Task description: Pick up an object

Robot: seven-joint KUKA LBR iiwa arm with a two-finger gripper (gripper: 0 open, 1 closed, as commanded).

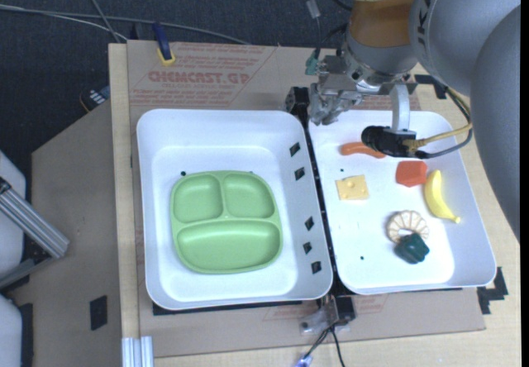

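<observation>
1. The gripper point(329, 106) hangs at the upper centre of the frame, over the rim where the two bins meet; how it stands, and whether it has hold of anything, I cannot tell.
2. The left bin point(157, 192) holds a green divided plate point(225, 221).
3. The right bin point(471, 250) holds loose toys, likely pick targets: cheese slice point(352, 188), carrot point(361, 150), red block point(411, 173), banana point(440, 197), shell-like piece point(406, 223), dark green piece point(413, 250).
4. From here, no pick looks begun.
</observation>
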